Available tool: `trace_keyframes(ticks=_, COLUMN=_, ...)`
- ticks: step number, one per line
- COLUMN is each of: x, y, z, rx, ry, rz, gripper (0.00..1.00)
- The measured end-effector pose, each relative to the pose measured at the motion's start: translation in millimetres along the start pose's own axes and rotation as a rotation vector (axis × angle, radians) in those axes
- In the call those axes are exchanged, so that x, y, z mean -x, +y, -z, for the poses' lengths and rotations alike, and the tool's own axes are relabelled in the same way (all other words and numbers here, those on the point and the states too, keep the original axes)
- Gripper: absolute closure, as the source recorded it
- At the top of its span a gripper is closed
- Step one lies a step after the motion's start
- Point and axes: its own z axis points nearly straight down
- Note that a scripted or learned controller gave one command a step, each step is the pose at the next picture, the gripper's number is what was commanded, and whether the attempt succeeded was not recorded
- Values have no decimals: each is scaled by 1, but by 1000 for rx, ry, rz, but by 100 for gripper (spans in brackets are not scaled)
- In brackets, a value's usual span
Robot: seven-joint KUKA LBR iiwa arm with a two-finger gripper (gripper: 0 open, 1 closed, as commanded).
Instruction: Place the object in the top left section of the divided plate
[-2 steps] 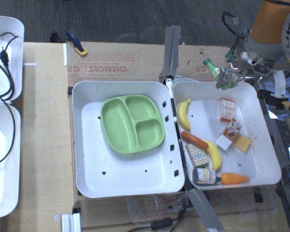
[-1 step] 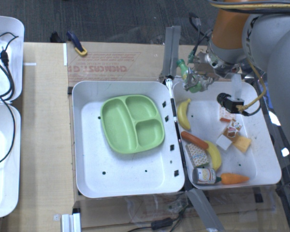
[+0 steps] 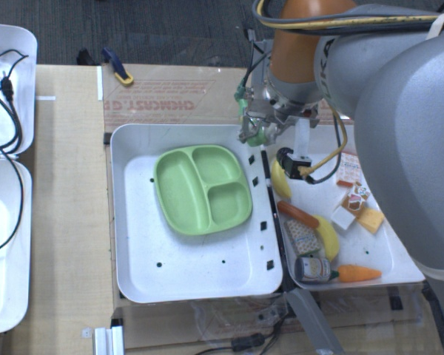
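The grey arm with its orange band is reaching in over the bench, and its two-finger gripper (image 3: 253, 134) is hanging above the far rim where the two shallow white bins meet. Something small and green is showing at the fingertips, but whether it is being pinched cannot be told.

Just left of and nearer the camera than the fingers, a light green plastic divided plate (image 3: 203, 189) with three sections is lying flat in the left white bin (image 3: 133, 272). Its top left section is the one closest to the bin's far left corner.

To the fingers' right and nearer, the right white bin (image 3: 388, 261) is holding a yellow banana (image 3: 280, 181), a second banana (image 3: 327, 237), an orange carrot (image 3: 359, 274), a red sausage-shaped piece (image 3: 298, 214) and a yellow cheese wedge (image 3: 370, 221).

Beyond the fingers, a brown cardboard sheet (image 3: 170, 95) is showing red mirrored lettering too reversed and faint to read surely.
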Motion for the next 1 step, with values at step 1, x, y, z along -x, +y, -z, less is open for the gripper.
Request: trace_keyframes(ticks=1, x=1, y=0, z=0, rx=1, ry=-1, rz=-1, gripper=0)
